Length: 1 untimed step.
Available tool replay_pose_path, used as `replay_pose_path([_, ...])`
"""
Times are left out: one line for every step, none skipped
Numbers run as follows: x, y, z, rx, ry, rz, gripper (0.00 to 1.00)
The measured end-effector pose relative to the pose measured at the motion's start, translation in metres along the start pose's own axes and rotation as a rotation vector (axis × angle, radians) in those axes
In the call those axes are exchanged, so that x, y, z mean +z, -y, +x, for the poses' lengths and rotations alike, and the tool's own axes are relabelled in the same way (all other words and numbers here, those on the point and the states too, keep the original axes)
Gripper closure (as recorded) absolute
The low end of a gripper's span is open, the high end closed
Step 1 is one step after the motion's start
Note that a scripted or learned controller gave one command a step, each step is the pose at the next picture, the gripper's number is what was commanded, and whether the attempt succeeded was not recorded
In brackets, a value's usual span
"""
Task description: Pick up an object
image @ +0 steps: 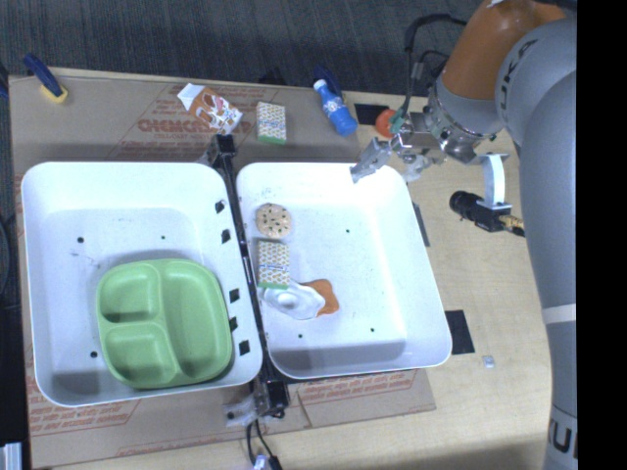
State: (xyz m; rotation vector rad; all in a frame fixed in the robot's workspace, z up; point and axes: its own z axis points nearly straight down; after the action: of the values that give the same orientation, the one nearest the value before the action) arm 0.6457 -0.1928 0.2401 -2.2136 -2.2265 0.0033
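Finds the gripper [390, 164] above the far right corner of the right bin [392, 262], over the rim, with jaws spread apart and nothing between them. Touches none of the bin's contents. Well apart from it, along that bin's left wall, shows four things to pick from: farthest back a round brown disc [273, 220]; just in front of it a patterned packet [272, 259] lying lengthwise along the wall; then a white lump [292, 302] touching the packet's near end and overlapping an orange piece [327, 297] on its right. In the left bin [69, 213], shows a green divided tray [162, 321] lying flat toward the near side. Beyond the bins, on the printed cardboard [127, 125] under them, shows a blue bottle [335, 108] near the gripper, a small green-and-white box [270, 122], a crinkled snack wrapper [209, 111] and, at the far left corner, a blue-and-yellow clip [44, 78].
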Motion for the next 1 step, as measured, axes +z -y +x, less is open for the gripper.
replay_pose_path([0.1396, 0.0396, 0.0323, 0.001, -0.002, 0.005, 0.00])
